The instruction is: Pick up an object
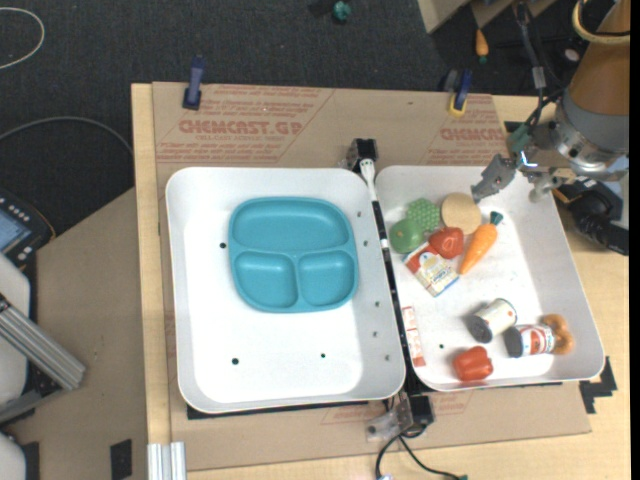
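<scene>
Camera view: grey two-finger gripper (516, 177) hanging over far right part of right shallow white bin (575, 298), fingers spread apart, nothing between them. Just below-left of gripper: round tan disc-shaped toy (461, 211), touching nothing of the fingers. Below gripper: orange plastic carrot w/ green top (480, 245), tilted. Further left: green bumpy toy vegetable (413, 225), red toy tomato (447, 241), small red-white carton (432, 270). Well below gripper, near bin's front: grey-white can (492, 319), red-labelled can (530, 341), brown pretzel-like toy (558, 333), red toy pepper (473, 364). Far left of gripper: left white bin (200, 308) w/ teal three-compartment plastic plate (292, 253).
</scene>
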Controlling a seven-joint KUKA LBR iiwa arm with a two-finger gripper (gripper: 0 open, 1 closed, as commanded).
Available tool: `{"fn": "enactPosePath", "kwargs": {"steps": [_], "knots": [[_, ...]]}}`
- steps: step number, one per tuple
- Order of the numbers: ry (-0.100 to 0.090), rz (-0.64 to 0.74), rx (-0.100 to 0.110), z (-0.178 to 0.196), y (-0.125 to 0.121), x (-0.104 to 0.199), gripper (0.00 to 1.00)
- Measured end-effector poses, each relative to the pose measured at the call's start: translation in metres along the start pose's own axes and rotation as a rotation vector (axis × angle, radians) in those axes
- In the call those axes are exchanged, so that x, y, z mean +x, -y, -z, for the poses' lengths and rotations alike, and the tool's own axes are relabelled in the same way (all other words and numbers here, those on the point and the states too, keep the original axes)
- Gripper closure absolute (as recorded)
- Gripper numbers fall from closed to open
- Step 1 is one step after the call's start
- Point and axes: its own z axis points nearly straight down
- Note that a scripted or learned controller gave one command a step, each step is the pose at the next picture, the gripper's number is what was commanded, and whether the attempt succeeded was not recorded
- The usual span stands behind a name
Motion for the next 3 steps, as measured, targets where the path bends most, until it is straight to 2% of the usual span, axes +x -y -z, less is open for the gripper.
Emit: {"fn": "enactPosePath", "kwargs": {"steps": [1,2,3], "knots": [[0.002,0.001,-0.007,-0.123,0.013,-0.004,0.0],[0.003,-0.009,-0.01,-0.143,0.134,-0.03,0.0],[0.002,0.0,-0.014,-0.132,0.129,-0.026,1.0]]}}
